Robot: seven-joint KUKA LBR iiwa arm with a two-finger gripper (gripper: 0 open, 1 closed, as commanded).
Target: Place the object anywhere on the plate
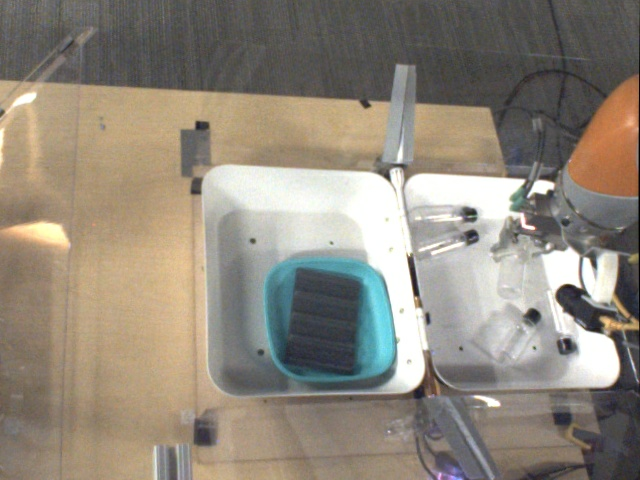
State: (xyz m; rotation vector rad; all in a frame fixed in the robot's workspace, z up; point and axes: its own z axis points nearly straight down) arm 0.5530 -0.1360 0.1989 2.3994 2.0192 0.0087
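We see two shallow white bins side by side on the desk. In the left bin, a teal plate sits toward the near-right corner, its right rim close to the bin wall and its front rim close to the near wall. A dark ribbed block already lies on the plate, inside its rim, with teal showing on all sides. The far and left parts of this bin's floor are bare white, which leaves open room there.

The right bin holds several clear vials with dark caps: two near its far-left corner, others toward the near middle. The arm comes in over this bin's far-right edge, and the pincer hangs above the bin's far side, near the vials. We cannot tell whether it is spread or pressed together. The strip between the two bins is narrow.
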